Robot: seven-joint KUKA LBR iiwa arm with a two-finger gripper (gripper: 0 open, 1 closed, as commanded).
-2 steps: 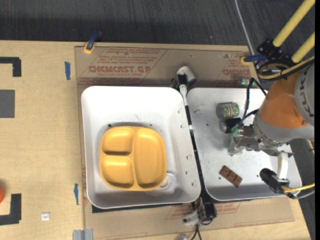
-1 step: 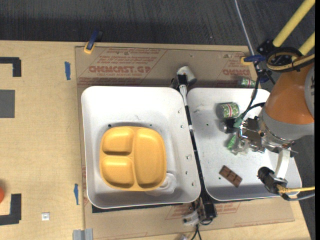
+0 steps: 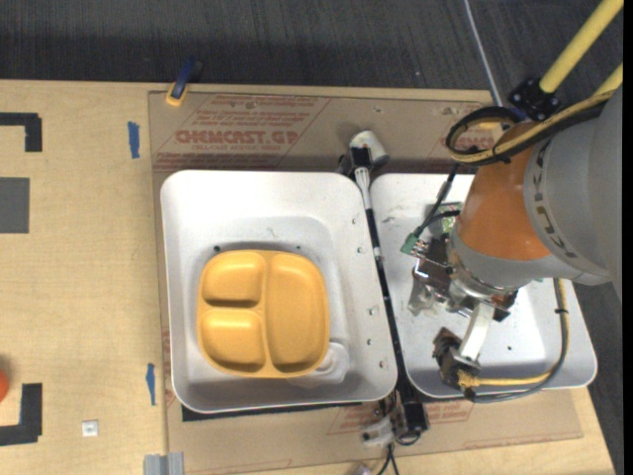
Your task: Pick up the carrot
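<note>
The claw (image 3: 432, 283) is seen low over the right bin (image 3: 582, 366), near that bin's wall on the side facing the left bin (image 3: 183, 265). It is largely covered by the wrist of the arm (image 3: 554, 206), so whether it is spread or pressed together cannot be told, and nothing can be made out in its grip.

The place of the carrot cannot be told with certainty. No carrot is made out on the bare floor of the right bin around the claw, so it is judged to lie directly beneath the claw and wrist, if it is in that bin at all. Its long axis therefore cannot be given.

Across the dividing wall, to the view's left of the claw, a yellow divided plate (image 3: 264, 310) lies flat in the left bin, well apart from the claw. Much farther the same way, at the edge of the bench (image 3: 69, 265), a small orange-red thing (image 3: 3, 386) is cut off by the frame; what it is cannot be told. Nothing is seen standing between the claw and the bin floor below it.
</note>
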